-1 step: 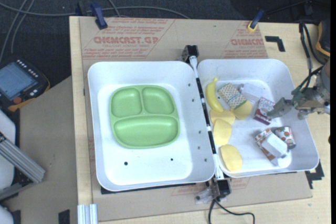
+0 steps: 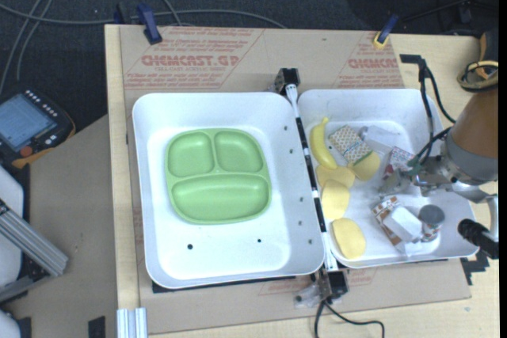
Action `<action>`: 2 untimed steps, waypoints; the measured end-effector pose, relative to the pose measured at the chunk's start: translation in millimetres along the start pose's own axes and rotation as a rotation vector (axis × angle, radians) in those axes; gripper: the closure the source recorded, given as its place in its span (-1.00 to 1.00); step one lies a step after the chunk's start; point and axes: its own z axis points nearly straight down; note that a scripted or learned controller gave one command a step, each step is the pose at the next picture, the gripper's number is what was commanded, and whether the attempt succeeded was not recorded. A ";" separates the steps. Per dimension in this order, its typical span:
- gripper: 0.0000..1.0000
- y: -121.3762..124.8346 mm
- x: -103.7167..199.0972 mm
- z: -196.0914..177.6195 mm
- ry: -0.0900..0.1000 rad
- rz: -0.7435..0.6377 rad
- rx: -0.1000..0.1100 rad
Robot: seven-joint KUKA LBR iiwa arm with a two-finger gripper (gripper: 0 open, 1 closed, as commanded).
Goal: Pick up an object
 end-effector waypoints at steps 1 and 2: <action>-1.00 -29.6 43.5 22.2 0.001 0.000 0.001; -1.00 11.2 52.9 22.3 0.001 -0.001 0.001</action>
